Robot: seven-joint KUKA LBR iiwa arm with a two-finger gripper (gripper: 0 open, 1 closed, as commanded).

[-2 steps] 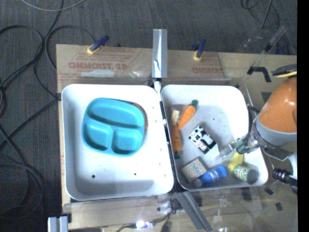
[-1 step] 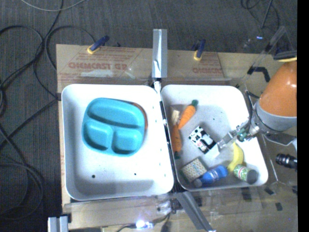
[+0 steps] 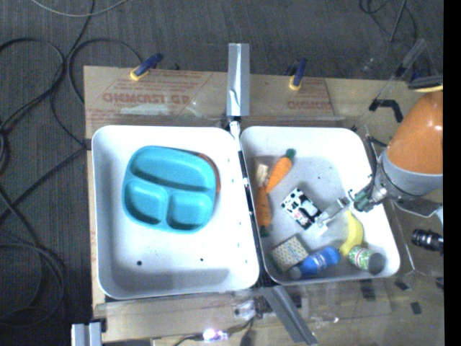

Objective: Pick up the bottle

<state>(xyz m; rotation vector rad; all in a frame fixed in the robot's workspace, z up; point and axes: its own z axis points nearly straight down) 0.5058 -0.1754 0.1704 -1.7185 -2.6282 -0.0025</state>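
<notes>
Nearest the camera, along the near wall of the right bin (image 3: 374, 157), lie a patterned pad (image 3: 287, 251), the bottle (image 3: 317, 261) and a green can (image 3: 366, 258). The bottle is blue, on its side, wedged between the pad on its left and the banana (image 3: 351, 233) and can on its right, so it looks boxed in and leaves little room for fingers.

Farther in, a black-and-white block (image 3: 299, 207) sits mid-bin, with a carrot (image 3: 278, 171) leaning along the left wall, probably where it rolled to rest.

Reaching in from the right, the arm (image 3: 418, 146) hangs its gripper (image 3: 344, 209) over the bin, just above the banana's far end and right of the block, some way short of the bottle. How far its jaws stand apart I cannot tell, and nothing is visibly held between them. My guess is that it must come nearer and left to reach the bottle.

Over in the left bin (image 3: 108, 215) a blue tray (image 3: 171, 187) lies flat, well apart from the work.
</notes>
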